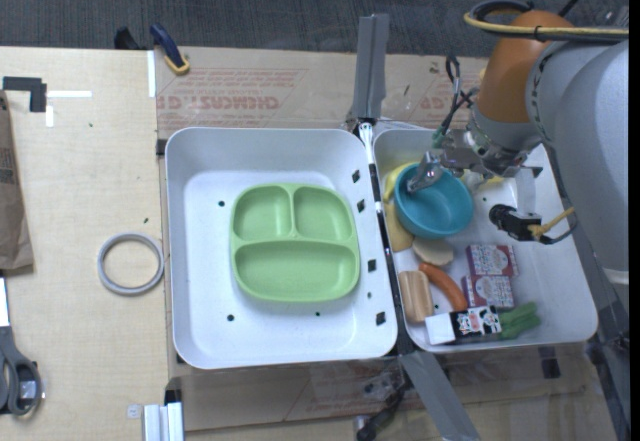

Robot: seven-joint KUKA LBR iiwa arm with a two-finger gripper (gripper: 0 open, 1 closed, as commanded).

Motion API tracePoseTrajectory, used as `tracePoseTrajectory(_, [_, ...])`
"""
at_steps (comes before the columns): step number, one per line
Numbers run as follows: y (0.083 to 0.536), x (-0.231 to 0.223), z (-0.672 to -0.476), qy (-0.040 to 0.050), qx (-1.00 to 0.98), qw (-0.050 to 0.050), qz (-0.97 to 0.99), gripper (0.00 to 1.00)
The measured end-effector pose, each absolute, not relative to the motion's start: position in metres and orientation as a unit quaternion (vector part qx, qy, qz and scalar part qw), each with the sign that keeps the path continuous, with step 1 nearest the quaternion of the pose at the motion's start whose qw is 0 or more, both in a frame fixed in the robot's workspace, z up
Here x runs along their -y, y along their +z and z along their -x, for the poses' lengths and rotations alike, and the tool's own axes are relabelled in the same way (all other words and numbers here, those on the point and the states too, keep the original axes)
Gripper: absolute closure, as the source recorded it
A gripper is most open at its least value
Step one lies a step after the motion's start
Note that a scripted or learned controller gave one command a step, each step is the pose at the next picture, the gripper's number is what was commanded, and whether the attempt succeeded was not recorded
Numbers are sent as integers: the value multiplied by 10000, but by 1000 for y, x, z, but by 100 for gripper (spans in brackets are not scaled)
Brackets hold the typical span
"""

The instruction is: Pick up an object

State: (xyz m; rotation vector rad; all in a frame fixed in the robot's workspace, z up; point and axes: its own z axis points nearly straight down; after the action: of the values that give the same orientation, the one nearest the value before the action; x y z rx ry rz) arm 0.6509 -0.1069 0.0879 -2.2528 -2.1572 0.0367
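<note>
My gripper hangs over the right bin, right at the far rim of a blue bowl. A yellow piece lies against the bowl's left side. Toward the front of the bowl are a beige round piece, an orange carrot-like piece, a tan block, a pink and white packet, a black and white box and a green item. Nothing shows as lifted by the gripper.
The left bin holds a green divided plate. On the bench to the left lie a grey tape ring, scissors and a brown bag. The bulky arm covers the right bin's far right corner.
</note>
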Motion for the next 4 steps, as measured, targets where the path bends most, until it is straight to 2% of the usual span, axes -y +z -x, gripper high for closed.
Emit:
tracePoseTrajectory(1, [92,97,-517,4,7492,1,6623,0])
tracePoseTrajectory(2, [191,78,-501,5,7583,2,6519,0])
tracePoseTrajectory(3, [122,103,-564,4,8349,0,5504,0])
tracePoseTrajectory(4, [92,156,-619,4,8711,-6,4912,0])
